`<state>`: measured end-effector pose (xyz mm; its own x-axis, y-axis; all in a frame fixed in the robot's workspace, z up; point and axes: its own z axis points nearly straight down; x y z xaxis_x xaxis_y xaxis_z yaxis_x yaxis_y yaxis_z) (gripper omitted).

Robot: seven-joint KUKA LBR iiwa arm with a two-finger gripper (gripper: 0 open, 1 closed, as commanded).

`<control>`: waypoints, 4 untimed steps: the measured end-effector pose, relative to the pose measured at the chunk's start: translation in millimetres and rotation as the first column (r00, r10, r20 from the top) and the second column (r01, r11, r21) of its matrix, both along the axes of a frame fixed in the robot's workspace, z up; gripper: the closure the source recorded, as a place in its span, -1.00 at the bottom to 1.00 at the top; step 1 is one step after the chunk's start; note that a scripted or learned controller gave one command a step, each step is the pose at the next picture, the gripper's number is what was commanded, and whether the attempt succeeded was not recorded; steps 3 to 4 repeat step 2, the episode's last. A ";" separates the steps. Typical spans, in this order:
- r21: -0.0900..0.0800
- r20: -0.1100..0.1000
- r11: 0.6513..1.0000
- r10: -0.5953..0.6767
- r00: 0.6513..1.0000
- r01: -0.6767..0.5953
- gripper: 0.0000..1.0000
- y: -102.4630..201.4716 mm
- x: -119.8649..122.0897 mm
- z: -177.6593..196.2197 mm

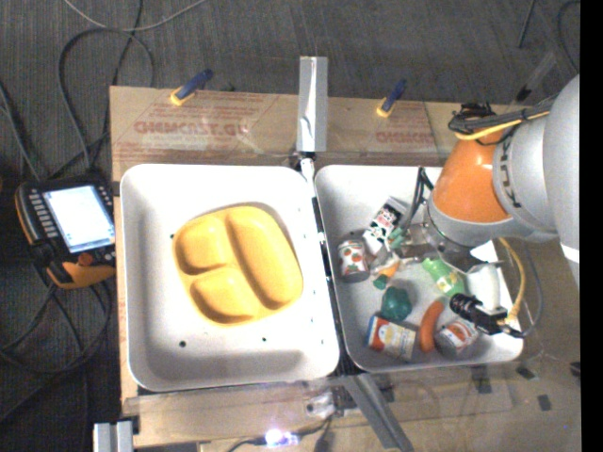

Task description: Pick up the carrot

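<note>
Carrot (430, 325): lies near the right bin's (332, 252) front edge, between a can (392, 337) and a jar (458, 337).
Gripper (407, 241): farther back, over the clutter; grip can't be made out.
Left bin (141, 252): holds a yellow tray (237, 263).

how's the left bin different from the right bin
The left bin holds one thing, a yellow divided plate; the right bin holds a clutter of small items, among them the orange carrot and a green toy. The arm hangs over the right bin, not the left bin. Both bins are shallow, white and sit side by side.
</note>
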<state>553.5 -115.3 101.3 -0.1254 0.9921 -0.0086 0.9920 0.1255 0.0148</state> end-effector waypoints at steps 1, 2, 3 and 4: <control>0.006 -0.019 0.994 -0.106 0.994 0.107 1.00 43.3 -35.9 81.8; 0.005 -0.017 0.997 0.078 0.997 -0.078 1.00 48.1 -18.9 82.2; 0.005 -0.017 0.997 0.078 0.997 -0.078 1.00 48.1 -18.9 82.2; 0.005 -0.017 0.997 0.078 0.997 -0.078 1.00 48.1 -18.9 82.2</control>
